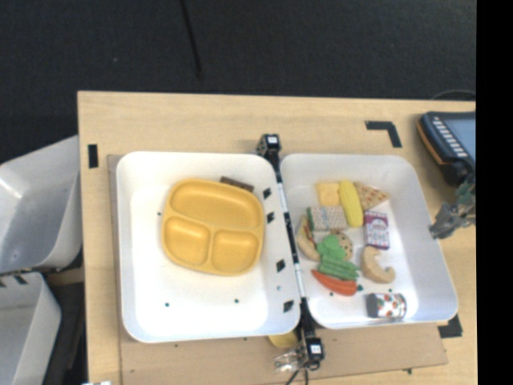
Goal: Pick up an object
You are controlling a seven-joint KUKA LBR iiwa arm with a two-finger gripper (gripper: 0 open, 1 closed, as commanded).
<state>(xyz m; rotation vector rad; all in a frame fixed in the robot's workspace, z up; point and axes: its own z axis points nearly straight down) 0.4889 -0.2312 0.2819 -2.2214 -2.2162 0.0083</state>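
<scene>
Bench of pale wood (200, 123) carries two shallow white bins set edge to edge, the left bin (128, 295) and the right bin (429, 287), with small black clips along the seam between them. Most of the left bin is taken up by a yellow plastic plate with three compartments (213, 227), lying flat. A small dark brown flat piece (237, 184) peeks out just behind its far rim.

A dark handheld device with an orange-yellow edge (446, 139) rests on the bench beyond the right bin's far right corner. Below it, the grey gripper (449, 216) sits outside the right bin, over its right rim and well apart from everything inside. Whether it is open or closed cannot be told from here, and nothing is seen in it.

The things to pick are crowded in the left half of the right bin, many touching. A green leafy toy (333, 255) lies in the middle, overlapping a red pepper-like toy (335, 283) in front of it. To its right are a tan curved pastry toy (377, 267) and a purple and white packet (376, 232). Farther back lie a yellow corn cob toy (350, 203), between a pale yellow square piece (328, 193) and a pizza-like wedge (370, 194). A small can on its side (386, 305) lies alone near the front rim
</scene>
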